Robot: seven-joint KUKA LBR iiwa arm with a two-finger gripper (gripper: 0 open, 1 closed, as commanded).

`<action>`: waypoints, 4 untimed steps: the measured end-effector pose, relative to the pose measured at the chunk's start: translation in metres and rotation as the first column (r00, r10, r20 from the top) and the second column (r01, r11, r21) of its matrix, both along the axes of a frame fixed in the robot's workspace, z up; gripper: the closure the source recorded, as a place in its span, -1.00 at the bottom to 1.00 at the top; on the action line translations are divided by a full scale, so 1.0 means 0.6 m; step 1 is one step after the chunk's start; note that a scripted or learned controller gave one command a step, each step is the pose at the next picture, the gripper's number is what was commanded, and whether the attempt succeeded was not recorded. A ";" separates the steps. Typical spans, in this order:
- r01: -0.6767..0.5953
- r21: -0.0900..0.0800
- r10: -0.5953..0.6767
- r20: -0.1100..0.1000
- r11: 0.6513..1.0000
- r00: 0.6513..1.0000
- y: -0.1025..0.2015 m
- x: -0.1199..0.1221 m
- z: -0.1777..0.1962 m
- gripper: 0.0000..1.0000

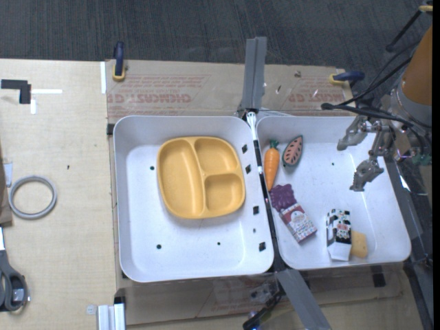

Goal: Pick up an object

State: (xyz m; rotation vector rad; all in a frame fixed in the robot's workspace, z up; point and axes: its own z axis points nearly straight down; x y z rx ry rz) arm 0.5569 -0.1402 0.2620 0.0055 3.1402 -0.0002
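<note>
Right bin (385, 249) | pincer (359, 160) spread, empty | arm (419, 81) cut off at frame edge

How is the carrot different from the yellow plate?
The carrot is orange with a green top; the plate is plain yellow. The carrot is thin and much smaller; the plate is wide, with three compartments. The carrot lies in the right bin, against the wall between the bins; the plate sits in the left bin. Both lie flat on a white bin floor.
</note>
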 end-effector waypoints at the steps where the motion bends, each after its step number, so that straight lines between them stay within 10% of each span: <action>1: 0.223 0.000 -0.223 0.000 0.975 0.975 0.042 0.060 -0.164 -1.00; 2: 0.608 0.000 -0.608 0.002 0.794 0.794 0.044 0.155 -0.282 -1.00; 3: 0.605 0.001 -0.605 0.007 0.796 0.796 0.045 0.158 -0.264 1.00; 4: 0.690 0.001 -0.690 0.002 0.724 0.724 0.134 0.153 -0.116 1.00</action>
